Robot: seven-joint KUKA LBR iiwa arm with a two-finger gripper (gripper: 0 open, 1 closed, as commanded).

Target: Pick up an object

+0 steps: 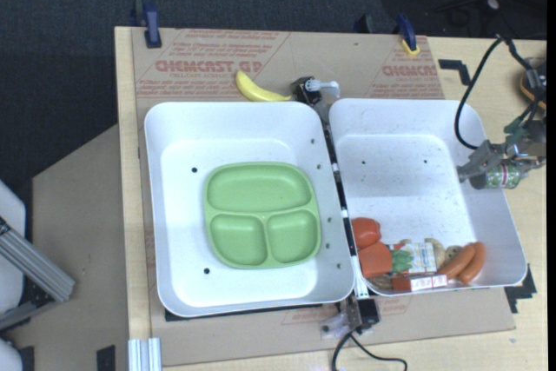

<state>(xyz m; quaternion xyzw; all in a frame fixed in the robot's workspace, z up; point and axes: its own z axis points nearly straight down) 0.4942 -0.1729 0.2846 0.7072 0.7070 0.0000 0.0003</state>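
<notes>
Several toy food pieces lie heaped in the near corner of the right bin [408,152]: a red rounded piece [366,231], an orange-red block [374,260], a printed packet [423,255] and an orange sausage [466,262]. My gripper [483,166] sits at the right rim of that bin, well behind the heap and apart from it. Nothing shows between its tips at this size.
The left bin [174,187] holds a green divided plate [261,215]. A yellow banana [259,89] and a small black-and-white object [314,88] lie on the cardboard behind the bins. Cables run along the bench's right edge.
</notes>
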